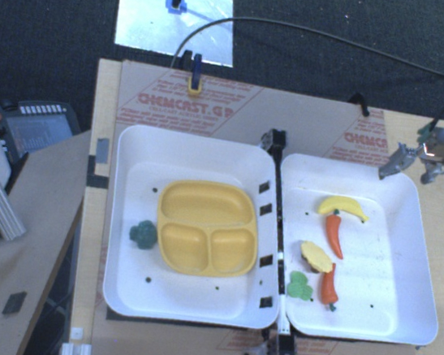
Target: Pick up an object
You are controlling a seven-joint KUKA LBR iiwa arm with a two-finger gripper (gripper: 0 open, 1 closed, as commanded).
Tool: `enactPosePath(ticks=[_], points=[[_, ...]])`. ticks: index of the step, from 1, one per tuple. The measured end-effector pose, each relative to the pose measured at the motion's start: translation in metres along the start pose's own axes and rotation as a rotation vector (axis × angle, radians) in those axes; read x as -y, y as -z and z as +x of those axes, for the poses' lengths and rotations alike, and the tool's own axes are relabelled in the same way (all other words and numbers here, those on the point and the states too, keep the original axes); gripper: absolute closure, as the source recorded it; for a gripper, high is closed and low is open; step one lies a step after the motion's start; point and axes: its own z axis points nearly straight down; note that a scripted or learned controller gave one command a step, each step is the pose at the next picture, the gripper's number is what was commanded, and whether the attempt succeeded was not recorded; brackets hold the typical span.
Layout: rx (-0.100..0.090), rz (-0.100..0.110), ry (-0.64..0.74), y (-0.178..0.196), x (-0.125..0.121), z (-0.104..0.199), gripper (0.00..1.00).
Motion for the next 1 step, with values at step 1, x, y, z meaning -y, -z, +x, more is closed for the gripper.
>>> enactPosePath(ticks=[1], points=[[0.0,0.0,-0.005,-0.0439,0.0047,-0.0045,0.0]])
